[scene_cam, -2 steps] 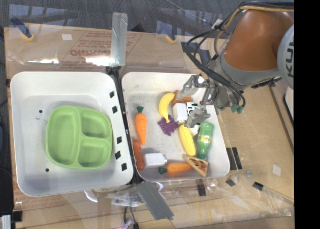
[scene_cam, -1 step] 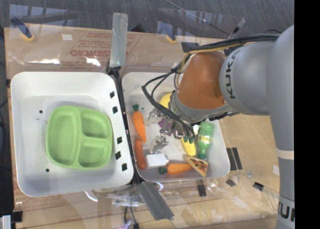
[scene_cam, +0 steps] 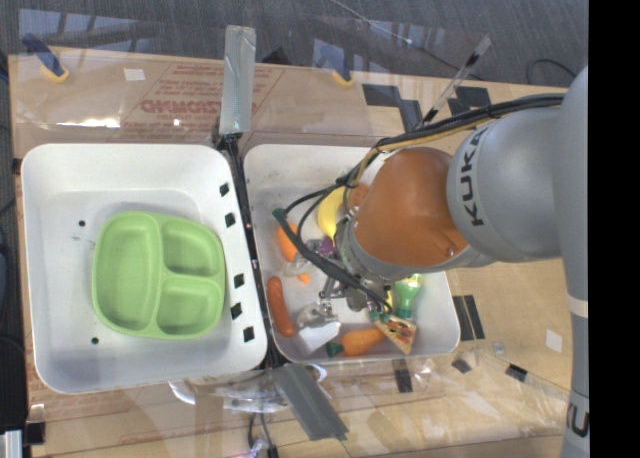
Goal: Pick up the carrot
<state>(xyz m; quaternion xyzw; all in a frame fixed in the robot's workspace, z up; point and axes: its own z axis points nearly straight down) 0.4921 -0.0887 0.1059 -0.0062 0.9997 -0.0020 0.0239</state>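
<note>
Carrot, the small orange tapered toy one with a green tuft (scene_cam: 357,342), lies flat on the floor of the right-hand shallow white plastic bin (scene_cam: 443,318), close to that bin's near wall and just beside a multicoloured wedge-shaped toy (scene_cam: 400,330). Its long axis runs roughly left to right across the view, tilted a little, with the green leafy end at the left and the orange body reaching toward the right. Which end is the thin tip is hard to tell at this size.

Above it, the grey arm's metal pincer (scene_cam: 340,298) hangs low in the bin, a short way up and left of the carrot, nothing visibly held between its fingers; whether they stand wide or narrow I cannot tell, since the orange wrist band (scene_cam: 405,208) and cables hide much of them.

To do this step well, I judge the pincer should shift toward the near wall until it sits over the carrot's thick middle, turn so the fingers close across the short width rather than along the length, and descend straight. A reddish-orange sausage-shaped toy (scene_cam: 279,306) and another orange piece (scene_cam: 287,243) lie to the left and could be mistaken for the target. The wall nearby leaves little room for the nearer finger.
</note>
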